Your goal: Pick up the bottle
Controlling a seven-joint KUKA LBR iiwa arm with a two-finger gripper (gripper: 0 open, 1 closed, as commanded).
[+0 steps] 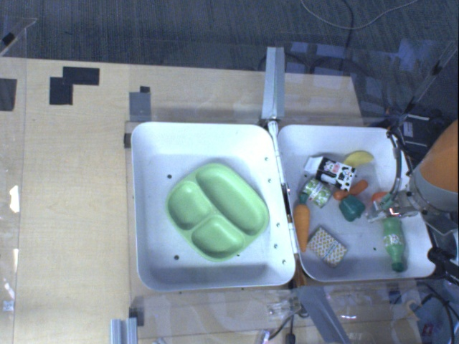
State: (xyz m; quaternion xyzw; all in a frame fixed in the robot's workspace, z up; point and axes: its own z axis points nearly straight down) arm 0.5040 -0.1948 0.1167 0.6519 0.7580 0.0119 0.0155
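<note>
Green clear bottle [393, 244] flat in right bin [326, 136], pincer [386, 207] grip impossible to tell

Bottle [393, 244] clear leftward; bin wall [430, 269] seemingly crowds right.

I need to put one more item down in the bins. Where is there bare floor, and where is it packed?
Left bin: bare white floor rings the green divided plate, widest along the near edge and left wall. Right bin: open near strip between the patterned box and bottle. Its middle is crowded around the carrot, banana and gripper.
</note>
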